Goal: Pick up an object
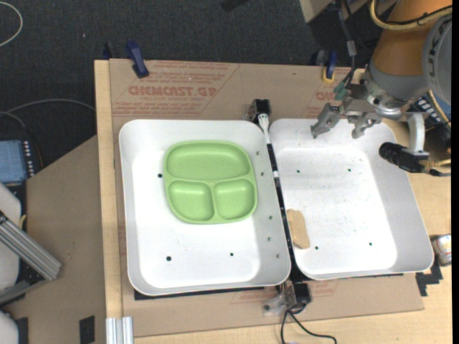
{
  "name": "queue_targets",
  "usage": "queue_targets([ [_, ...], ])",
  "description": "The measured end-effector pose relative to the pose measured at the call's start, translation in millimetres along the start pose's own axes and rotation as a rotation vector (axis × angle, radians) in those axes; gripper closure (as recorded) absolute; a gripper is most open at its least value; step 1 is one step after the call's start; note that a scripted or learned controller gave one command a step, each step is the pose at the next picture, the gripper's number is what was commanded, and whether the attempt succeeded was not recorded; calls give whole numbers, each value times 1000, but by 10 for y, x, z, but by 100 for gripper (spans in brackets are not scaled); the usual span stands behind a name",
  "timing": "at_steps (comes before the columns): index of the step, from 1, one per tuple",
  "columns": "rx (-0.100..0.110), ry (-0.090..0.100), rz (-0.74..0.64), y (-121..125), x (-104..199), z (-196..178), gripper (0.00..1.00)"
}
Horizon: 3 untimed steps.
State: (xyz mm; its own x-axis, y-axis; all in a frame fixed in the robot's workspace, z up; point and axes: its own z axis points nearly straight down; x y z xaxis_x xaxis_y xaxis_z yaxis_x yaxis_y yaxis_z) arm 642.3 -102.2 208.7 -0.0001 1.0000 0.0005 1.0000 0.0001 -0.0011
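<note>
Cardboard sheeting covers the bench, and both white bins sit on it side by side. Nearest the camera, a small tan wooden piece lies in the right bin, tucked against its left wall down at the front. Across the divider, the left bin holds a green divided plate, flat and a little back of centre. At the far edge of the right bin, the gripper hangs with its two fingers spread apart, nothing between them. It's well apart from both candidates! The tan piece hugs the wall, so I'd judge a descent there risks a finger landing on the rim or pushing the piece aside. The plate is wide and low; spread fingers may simply straddle nothing and slide off its smooth lip.
</note>
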Motion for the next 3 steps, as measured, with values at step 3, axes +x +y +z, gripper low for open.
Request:
queue_targets([
  [3,-5,3,-6,-1516,1491,-597,0],
])
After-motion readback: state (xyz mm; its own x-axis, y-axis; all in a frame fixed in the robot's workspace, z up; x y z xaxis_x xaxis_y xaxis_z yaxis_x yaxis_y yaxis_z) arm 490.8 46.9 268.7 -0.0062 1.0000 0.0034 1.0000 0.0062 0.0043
